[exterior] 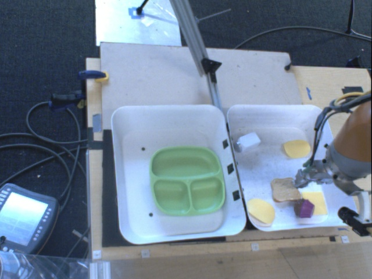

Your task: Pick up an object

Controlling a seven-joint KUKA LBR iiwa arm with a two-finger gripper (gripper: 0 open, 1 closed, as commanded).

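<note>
The gripper (pixel 303 178) sits at the right edge of the toast slice (pixel 285 189), low in the right bin (pixel 273 116), so the clean move is probably to centre over the slice, drop straight and close without nudging the purple block (pixel 304 208) at 5 o'clock or the yellow square (pixel 317 201) beside it. The arm (pixel 354 147) reaches in from 3 o'clock, wrist bent down over the bin's lower half; whether the jaws are clenched or released cannot be told.
</note>
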